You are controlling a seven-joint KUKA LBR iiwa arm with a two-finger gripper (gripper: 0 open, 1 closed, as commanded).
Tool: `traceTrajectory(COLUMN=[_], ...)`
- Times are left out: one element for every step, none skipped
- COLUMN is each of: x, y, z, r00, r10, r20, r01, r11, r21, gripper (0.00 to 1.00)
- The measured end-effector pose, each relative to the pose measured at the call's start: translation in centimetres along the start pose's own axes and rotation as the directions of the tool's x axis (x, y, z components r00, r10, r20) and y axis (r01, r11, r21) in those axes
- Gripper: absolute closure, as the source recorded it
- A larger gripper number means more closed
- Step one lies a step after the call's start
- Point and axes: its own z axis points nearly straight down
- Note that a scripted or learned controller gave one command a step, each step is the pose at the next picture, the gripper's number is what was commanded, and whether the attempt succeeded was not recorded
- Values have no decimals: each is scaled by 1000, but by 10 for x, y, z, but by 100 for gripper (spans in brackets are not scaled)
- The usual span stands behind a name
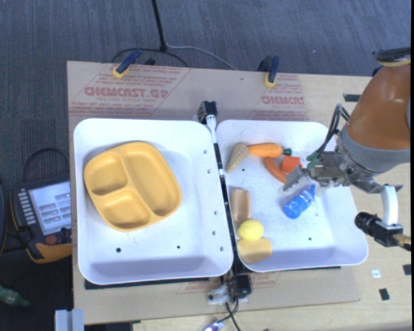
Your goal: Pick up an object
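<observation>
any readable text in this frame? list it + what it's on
"CHEMCAST GP" in red print, on the brown board behind the left bin.
A second red print of the same kind on the board behind the right bin, at: too blurred to read with certainty.
Pendant screen at the left edge: lines of text, too small to read.
Blue bottle: no legible label.

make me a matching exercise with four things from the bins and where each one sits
Things:
1. yellow divided plate
2. blue bottle
3. yellow ball
4. carrot

Places:
A. right bin, near the front edge
B. left bin
C. right bin, toward the back
D. right bin, just under the claw

Pairs: 1-B, 2-D, 3-A, 4-C
</observation>
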Motion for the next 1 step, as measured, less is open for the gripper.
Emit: traceTrajectory(x=[2], y=[5], z=[119], r00=[999], r10=[-46], r20=[0], r01=[46], r11=[999], r21=[-2], gripper=[0])
